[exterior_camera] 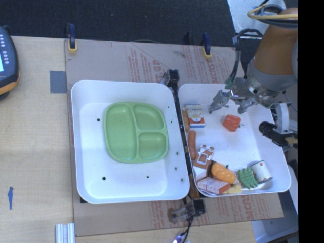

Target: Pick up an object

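The right bin [268, 146] holds several small toy foods. A red pepper [231, 122] lies alone in its upper middle. My gripper [231, 104] hovers just beyond the pepper, toward the bin's far rim. It is open, with one finger [218, 102] to the left, the other to the right and nothing between them. Along the bin's left side are a small red-and-white carton [195, 116], a sausage [192, 145] and a brown packet [203, 156]. Near the front edge sit an orange fruit [223, 172], a green piece [246, 177], a can [261, 170] and a pink box [212, 186].
The left bin [91, 151] holds a green divided plate [135, 132]. A black clamp [172, 77] sits between the bins at the far edge. The arm's orange-banded body [273, 49] overhangs the right bin's far right corner. A handheld pendant [7, 59] lies at the far left.
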Controlling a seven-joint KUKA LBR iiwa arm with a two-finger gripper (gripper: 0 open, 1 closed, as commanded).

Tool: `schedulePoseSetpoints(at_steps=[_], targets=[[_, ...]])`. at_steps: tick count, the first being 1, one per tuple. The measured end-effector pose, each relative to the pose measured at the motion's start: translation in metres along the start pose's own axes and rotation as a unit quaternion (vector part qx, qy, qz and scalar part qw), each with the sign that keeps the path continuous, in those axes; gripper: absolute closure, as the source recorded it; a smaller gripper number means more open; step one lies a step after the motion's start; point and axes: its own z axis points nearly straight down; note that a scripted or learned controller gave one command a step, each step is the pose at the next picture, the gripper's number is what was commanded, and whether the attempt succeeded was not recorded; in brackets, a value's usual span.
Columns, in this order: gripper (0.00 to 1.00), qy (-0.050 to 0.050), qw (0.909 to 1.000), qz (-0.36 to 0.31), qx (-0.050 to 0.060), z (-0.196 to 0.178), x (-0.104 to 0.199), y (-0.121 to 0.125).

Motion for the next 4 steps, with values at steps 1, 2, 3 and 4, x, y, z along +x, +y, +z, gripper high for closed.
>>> schedulePoseSetpoints(at_steps=[1,2,3,4], targets=[[0.00,-0.001,1.0000,0.001,0.001,0.015,-0.044,-0.002],[0.00,-0.001,1.0000,0.001,0.003,0.103,-0.083,0.000],[0.00,-0.001,1.0000,-0.002,-0.002,0.132,-0.086,0.030],[0.00,0.000,1.0000,0.000,0.001,0.132,-0.101,0.016]])
